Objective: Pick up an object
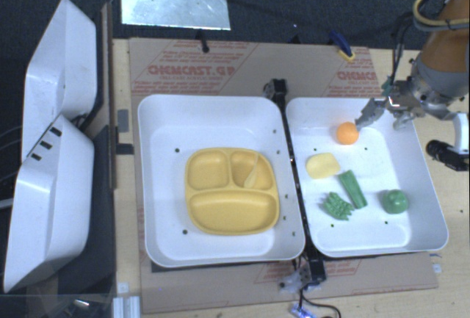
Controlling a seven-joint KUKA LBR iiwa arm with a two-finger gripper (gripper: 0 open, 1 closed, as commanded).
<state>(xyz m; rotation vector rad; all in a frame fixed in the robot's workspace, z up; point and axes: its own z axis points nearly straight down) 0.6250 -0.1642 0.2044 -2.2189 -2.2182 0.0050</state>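
1. Gripper [388,109] hangs at the right bin's [422,162] far edge; I can't tell its spread, blurred.
2. Orange ball [346,134] lies just beside it, near that edge; I expect it to roll off under a glancing touch.

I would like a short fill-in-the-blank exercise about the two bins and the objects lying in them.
1. The yellow plastic tray with three compartments lies in the ____ white bin.
2. The small ____ ball lies nearest the end effector.
3. The right white bin holds ____ green plastic toys: a long bar, a ridged piece and a round one.
4. The pale ____ lump lies between the ball and the green toys.

Missing words: left; orange; three; yellow
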